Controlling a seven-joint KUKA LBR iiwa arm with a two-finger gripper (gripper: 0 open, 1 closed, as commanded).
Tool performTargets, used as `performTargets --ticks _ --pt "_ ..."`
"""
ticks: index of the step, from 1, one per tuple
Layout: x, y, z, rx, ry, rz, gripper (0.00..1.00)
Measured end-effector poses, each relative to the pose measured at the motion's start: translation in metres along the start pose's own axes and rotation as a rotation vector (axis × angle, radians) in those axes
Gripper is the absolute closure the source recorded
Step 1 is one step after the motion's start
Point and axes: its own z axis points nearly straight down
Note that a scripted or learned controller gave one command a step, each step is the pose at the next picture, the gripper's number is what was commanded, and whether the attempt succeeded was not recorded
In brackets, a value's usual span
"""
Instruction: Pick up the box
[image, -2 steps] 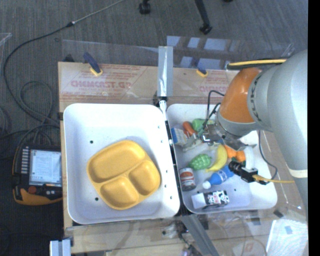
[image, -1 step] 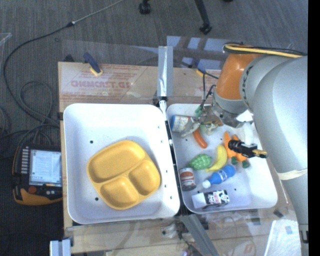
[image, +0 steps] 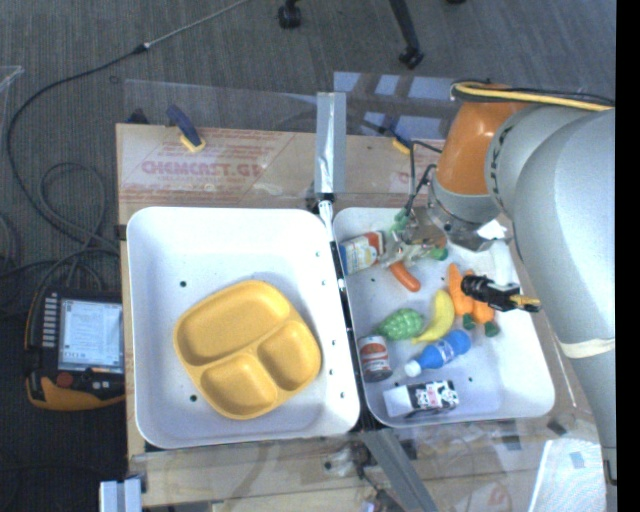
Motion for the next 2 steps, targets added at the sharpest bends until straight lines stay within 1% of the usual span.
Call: performTargets --ticks 1,2 --pt "0.086 0.025 -0.084 -0.02 0.005 0.077 1.0" --pt "0.157 0.037 -0.083 -0.018 0.006 0.153 1.0"
